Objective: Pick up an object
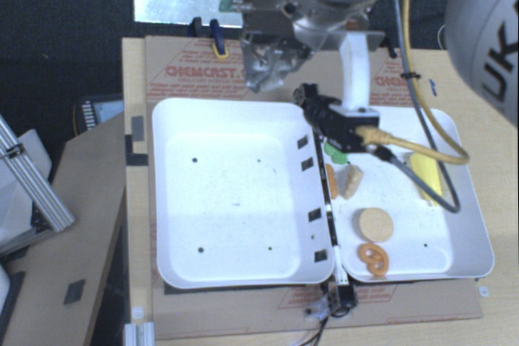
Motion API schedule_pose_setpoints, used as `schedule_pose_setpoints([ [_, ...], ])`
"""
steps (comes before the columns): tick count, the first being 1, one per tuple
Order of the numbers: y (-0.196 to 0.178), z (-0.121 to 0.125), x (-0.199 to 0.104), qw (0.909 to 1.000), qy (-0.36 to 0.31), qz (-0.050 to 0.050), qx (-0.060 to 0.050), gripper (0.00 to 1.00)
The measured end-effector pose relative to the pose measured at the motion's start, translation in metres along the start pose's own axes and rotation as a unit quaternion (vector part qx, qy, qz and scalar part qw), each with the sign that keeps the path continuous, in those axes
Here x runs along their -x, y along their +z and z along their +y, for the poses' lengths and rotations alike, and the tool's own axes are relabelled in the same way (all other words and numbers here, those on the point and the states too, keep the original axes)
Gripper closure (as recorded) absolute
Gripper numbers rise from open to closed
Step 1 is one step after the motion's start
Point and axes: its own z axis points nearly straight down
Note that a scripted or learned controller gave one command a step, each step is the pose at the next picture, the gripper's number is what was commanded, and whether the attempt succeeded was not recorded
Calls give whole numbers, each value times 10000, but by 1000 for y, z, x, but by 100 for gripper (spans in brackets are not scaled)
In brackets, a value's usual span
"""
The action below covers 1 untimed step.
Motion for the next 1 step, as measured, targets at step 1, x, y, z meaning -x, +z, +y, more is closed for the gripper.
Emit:
schedule_pose_setpoints([
  [1,-12,0,3,10000,-6,3,5,100],
])
